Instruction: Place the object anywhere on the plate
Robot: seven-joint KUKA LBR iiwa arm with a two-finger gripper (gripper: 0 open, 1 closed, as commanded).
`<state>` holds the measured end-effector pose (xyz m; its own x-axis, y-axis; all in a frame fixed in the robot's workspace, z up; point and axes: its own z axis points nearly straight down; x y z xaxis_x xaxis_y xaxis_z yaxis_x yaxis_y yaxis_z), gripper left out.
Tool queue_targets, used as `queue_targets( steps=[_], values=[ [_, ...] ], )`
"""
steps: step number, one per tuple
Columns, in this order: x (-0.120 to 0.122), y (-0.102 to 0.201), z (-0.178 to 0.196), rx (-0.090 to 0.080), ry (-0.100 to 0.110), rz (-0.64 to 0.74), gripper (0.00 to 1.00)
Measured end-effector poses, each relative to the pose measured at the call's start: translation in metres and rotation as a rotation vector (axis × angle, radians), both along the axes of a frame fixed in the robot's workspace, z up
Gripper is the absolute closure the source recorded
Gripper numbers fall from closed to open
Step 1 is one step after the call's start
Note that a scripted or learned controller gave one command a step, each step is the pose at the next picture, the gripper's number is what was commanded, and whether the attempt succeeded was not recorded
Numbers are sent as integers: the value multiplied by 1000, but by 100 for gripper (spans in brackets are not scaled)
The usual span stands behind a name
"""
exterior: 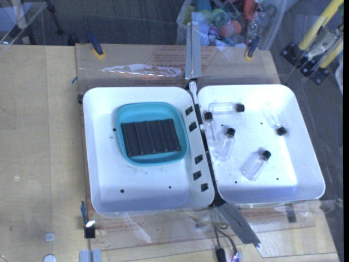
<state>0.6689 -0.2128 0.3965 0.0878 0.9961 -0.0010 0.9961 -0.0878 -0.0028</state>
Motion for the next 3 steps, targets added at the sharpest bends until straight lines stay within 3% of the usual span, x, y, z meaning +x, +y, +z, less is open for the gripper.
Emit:
queue_targets(
  steps=[1,2,3],
  values=[
    [3,2,7,-2,2,4,100],
    [3,2,7,-2,2,5,0],
    [0,-5,18,-1,-5,364,0]
  ],
)
